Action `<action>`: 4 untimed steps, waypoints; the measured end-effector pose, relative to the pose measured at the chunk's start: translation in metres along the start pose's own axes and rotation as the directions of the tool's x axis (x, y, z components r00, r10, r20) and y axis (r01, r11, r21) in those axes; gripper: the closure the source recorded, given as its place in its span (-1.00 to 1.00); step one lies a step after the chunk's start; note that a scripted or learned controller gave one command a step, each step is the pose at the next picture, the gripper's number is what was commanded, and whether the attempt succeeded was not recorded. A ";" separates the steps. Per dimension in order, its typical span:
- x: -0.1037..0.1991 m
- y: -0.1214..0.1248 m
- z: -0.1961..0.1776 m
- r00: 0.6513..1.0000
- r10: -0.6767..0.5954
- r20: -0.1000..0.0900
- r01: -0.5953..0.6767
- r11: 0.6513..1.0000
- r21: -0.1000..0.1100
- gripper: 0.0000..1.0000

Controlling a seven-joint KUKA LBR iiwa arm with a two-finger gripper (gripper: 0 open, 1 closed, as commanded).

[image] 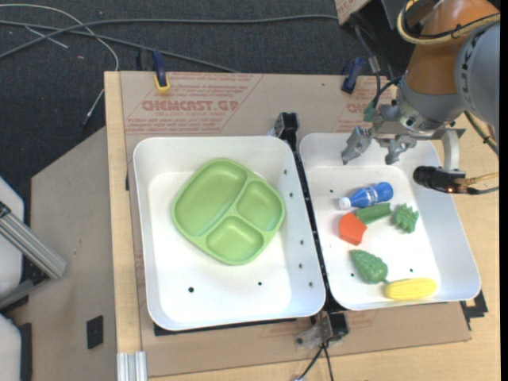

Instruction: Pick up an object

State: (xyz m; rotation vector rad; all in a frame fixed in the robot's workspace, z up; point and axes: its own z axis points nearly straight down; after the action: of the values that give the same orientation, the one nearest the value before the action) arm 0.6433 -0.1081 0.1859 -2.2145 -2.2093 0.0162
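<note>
The left bin held a light green plate with three sections. It lay flat near the middle of that bin.

The right bin sat just beside the left one. A blue bottle with a white cap lay on its side in there. Right under it was a long green veggie, touching the bottle or almost. An orange-red block sat just beside the left end of the veggie. A small leafy green toy lay to the right of the veggie. Closer to the front edge was a bumpy green toy, and a yellow corn lay next to it.

The gripper hung over the back part of the right bin, above the bottle and apart from it. Its two fingers were spread wide, with nothing between them.
</note>
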 end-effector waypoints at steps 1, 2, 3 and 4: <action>0.000 0.003 -0.009 1.000 -0.002 0.002 0.002 1.000 -0.015 -1.00; 0.003 -0.002 0.033 1.000 -0.003 0.001 0.003 1.000 -0.014 -1.00; -0.003 -0.004 0.095 1.000 -0.001 0.001 0.001 1.000 -0.009 -1.00; -0.002 -0.004 0.101 1.000 -0.002 0.001 0.002 1.000 -0.013 -1.00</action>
State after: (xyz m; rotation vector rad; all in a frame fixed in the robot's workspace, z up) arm 0.6372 -0.1098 0.0848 -2.2192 -2.2182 0.0032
